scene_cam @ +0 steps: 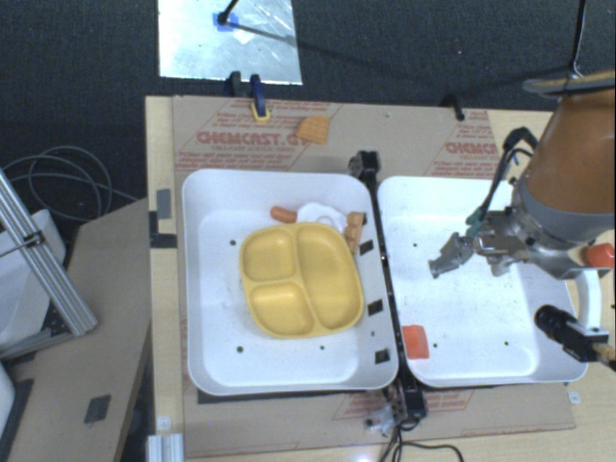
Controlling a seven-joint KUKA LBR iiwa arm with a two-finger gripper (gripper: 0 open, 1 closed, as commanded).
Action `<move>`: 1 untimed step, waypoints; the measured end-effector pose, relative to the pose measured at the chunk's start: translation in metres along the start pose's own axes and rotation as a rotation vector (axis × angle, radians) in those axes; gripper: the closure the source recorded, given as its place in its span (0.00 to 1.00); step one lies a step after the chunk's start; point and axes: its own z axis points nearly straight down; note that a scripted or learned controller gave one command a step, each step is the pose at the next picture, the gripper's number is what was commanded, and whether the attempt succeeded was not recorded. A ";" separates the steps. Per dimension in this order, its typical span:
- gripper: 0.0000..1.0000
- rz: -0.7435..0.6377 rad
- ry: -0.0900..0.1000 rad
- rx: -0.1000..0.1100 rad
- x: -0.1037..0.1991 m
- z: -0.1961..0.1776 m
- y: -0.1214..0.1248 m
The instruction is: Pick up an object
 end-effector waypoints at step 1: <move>0.00 -0.012 0.002 -0.018 0.043 -0.110 0.001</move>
